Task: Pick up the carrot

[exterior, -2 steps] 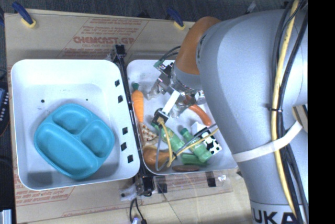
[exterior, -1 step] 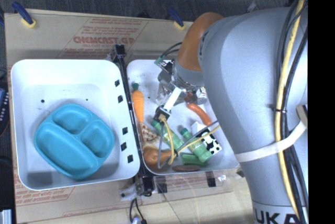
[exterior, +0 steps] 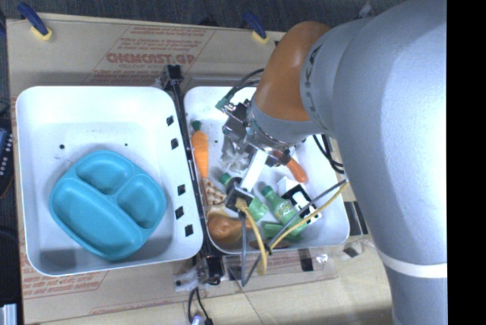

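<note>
Tool (exterior: pixel 241 158): low in the right bin (exterior: pixel 203 105), among clutter; whether spread or pressed together cannot be told. Carrot (exterior: pixel 200 153): orange, lying along that bin's 9 o'clock wall, just beside the tool at its 9 o'clock, not touching it; long axis runs 12 to 6 o'clock. Judgement: the coming move is a short shift toward 9 o'clock, gripping across the narrow width, with the wall crowding one side. Blue divided plate (exterior: pixel 106 202): left bin (exterior: pixel 45 118).

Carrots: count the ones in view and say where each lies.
2. One orange tapered carrot lies along the right shallow white bin's left wall; a second orange piece, likely a carrot, pokes out beside the grey arm, which may hide others.
</note>
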